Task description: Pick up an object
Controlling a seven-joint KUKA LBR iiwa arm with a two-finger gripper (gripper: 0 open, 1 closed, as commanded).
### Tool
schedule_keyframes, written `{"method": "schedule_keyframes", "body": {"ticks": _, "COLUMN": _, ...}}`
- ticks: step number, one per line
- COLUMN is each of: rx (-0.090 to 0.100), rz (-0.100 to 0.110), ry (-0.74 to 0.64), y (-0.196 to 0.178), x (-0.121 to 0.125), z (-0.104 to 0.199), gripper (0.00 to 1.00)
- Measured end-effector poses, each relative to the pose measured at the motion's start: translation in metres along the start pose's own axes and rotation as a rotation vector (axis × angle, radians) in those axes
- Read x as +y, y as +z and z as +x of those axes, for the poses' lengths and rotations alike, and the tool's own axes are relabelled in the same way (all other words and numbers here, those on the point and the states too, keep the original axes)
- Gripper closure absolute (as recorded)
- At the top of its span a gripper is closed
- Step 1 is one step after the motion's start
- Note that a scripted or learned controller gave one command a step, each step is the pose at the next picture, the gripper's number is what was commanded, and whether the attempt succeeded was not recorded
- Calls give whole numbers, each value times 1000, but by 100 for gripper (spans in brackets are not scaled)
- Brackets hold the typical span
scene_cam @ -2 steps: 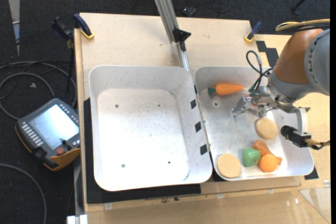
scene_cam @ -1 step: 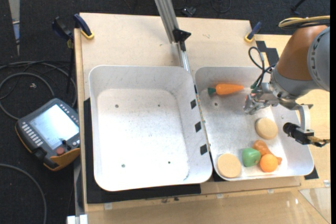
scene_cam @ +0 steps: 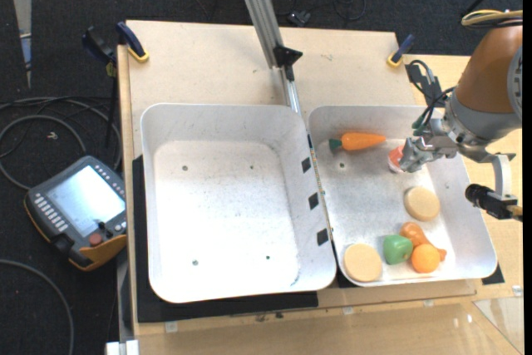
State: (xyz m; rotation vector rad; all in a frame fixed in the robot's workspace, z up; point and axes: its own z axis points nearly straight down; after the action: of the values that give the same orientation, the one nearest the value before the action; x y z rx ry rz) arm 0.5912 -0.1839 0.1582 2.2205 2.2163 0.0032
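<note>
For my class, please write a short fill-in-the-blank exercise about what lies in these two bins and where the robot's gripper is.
1. The toy carrot lies in the ____ bin of the camera view.
2. The gripper is low over the right bin, beside the carrot's ____ end.
3. The green toy lies between a round tan disc and an ____ ball.

Missing words: right; orange; orange

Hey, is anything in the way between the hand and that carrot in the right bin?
Nothing visible blocks it. The hand sits low in the right bin, just right of the carrot, with bare bin floor between them. A small red-and-white object lies right at the hand. The other toys lie nearer the front.
</note>
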Motion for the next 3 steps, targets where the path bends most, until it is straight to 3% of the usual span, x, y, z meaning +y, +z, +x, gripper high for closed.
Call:
{"method": "schedule_keyframes", "body": {"ticks": 2, "rx": -1, "rz": -3, "ry": -5, "y": -107, "x": 0, "z": 0, "gripper": 100}}
{"method": "schedule_keyframes", "body": {"ticks": 3, "rx": 3, "rz": 3, "ry": -10, "y": -111, "x": 2, "z": 50, "gripper": 100}}
